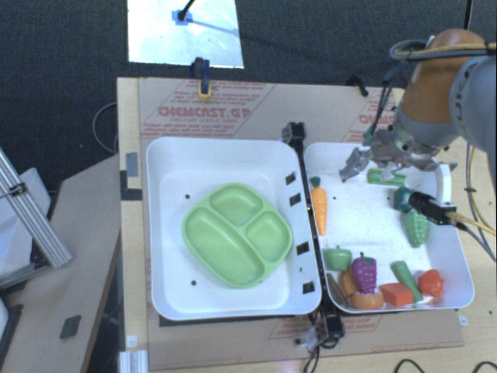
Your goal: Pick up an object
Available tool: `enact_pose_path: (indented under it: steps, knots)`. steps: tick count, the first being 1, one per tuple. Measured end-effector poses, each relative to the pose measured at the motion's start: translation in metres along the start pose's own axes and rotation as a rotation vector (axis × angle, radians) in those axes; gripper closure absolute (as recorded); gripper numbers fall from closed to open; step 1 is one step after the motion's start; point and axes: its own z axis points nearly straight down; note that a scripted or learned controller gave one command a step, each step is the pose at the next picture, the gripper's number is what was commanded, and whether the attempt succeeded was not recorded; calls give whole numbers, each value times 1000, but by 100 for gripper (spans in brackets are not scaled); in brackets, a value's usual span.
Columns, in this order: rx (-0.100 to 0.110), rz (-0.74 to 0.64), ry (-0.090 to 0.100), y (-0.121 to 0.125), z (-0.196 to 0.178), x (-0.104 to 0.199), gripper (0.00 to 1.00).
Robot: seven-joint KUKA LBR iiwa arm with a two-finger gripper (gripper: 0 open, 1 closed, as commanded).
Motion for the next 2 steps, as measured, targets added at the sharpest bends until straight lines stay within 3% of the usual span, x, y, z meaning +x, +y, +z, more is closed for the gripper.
enact_pose_path:
  steps: [1, 2]
  knots:
    - [-13, -2, -1, 3, -8, 0, 0]
    - [-11, -5, -1, 13, 47, 4, 0]
